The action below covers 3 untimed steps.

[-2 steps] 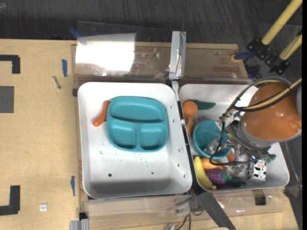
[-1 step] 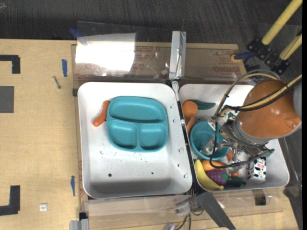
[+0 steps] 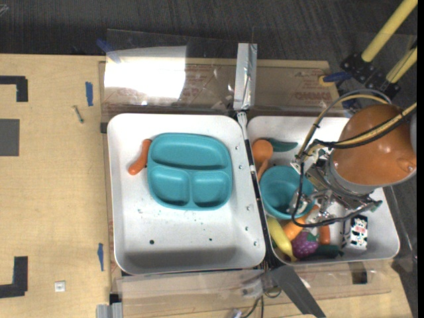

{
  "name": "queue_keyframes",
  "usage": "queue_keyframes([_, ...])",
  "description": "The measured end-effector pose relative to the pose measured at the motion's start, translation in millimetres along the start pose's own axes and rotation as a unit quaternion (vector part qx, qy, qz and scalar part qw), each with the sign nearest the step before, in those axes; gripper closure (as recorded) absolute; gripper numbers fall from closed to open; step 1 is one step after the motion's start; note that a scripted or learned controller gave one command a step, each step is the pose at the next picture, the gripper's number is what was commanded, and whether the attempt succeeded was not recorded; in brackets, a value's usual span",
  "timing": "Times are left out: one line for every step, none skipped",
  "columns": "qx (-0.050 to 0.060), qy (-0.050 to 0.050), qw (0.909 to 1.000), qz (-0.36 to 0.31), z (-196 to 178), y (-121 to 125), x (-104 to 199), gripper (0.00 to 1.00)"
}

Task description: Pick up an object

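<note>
My gripper (image 3: 313,212) reaches down into the right bin (image 3: 391,238), under the orange wrist band. It hangs over the right rim of a teal cup (image 3: 281,189), close above a pile of toy food. That pile holds a yellow banana (image 3: 279,237), purple grapes (image 3: 305,245) and small orange pieces (image 3: 292,229). An orange round piece (image 3: 262,151) with a teal leaf lies at the bin's far left corner. A small white and black item (image 3: 358,232) lies to the gripper's right. The wrist hides much of the bin's right half.
The left bin (image 3: 126,237) holds a teal divided plate (image 3: 191,169) and an orange carrot-like piece (image 3: 139,158) by the plate's left edge. A clear plastic wall stands behind both bins. Wooden bench surface stretches to the left.
</note>
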<state>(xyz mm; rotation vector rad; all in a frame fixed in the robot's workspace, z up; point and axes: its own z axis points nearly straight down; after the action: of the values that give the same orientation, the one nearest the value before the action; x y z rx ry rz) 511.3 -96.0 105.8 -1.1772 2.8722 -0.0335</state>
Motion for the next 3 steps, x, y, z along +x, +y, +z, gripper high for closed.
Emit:
queue_keyframes([-0.003,0.000,1.0000,-0.002,2,3,-1,0.00])
queue_keyframes([-0.013,0.006,0.9952,-0.096,17,-32,9,0.00])
queue_keyframes([-0.011,0.005,0.9900,-0.141,15,-23,13,0.00])
